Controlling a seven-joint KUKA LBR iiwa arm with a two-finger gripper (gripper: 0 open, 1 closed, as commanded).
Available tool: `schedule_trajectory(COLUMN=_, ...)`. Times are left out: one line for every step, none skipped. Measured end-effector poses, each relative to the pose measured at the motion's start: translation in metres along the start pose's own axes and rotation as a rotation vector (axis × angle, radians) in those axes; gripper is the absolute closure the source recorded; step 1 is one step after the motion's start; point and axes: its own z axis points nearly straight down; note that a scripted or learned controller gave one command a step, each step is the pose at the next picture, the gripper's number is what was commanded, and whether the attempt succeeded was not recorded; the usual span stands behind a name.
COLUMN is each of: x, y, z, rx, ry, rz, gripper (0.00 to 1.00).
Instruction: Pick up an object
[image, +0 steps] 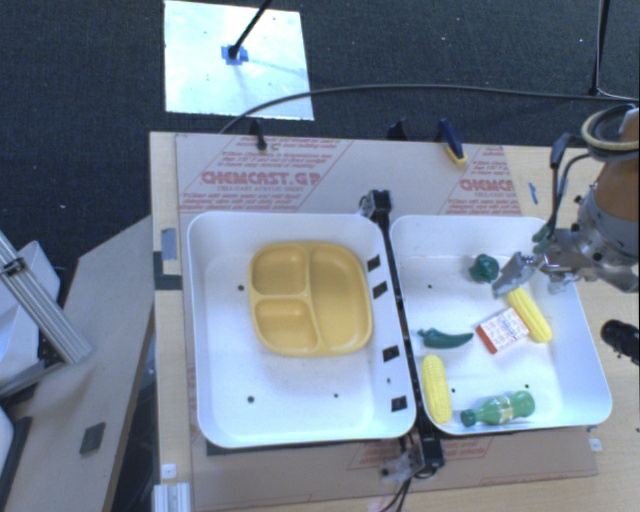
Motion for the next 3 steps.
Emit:
schedule_trajectory(x=0.000, y=0.002, z=-0.005, rx=-0.010, ry=-0.002, rz=-0.002, gripper=0.00)
schedule_trajectory(x=0.009, y=0.002, z=0.054, rx=-0.004, ry=0.000, rz=0.000, gripper=0.00)
schedule_trajectory(x=0.005, y=0.004, z=0.116, rx=-0.004, ry=0.000, rz=0.000, gripper=0.00)
